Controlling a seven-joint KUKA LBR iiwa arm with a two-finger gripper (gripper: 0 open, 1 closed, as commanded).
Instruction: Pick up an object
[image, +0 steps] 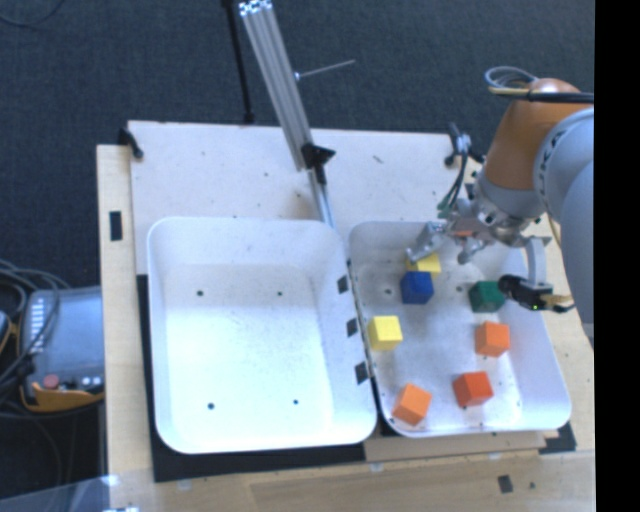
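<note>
The gripper (447, 243) hung with open fingers over the yellow block (427, 263), so it probably needed to drop and squeeze.

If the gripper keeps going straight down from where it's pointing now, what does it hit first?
Most likely the small yellow cube at the back of the right white bin, directly under the gripper. The blue cube sits just beside it. Depth is hard to judge from this slanted view.

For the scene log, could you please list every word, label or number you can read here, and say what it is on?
None can be read.
Blocks, such as the blue block: plain faces, no print.
Bins, such as the left bin: specks and dark dots, no lettering.
Grey device at the left edge: small controls, any marking too blurred to read.
</note>
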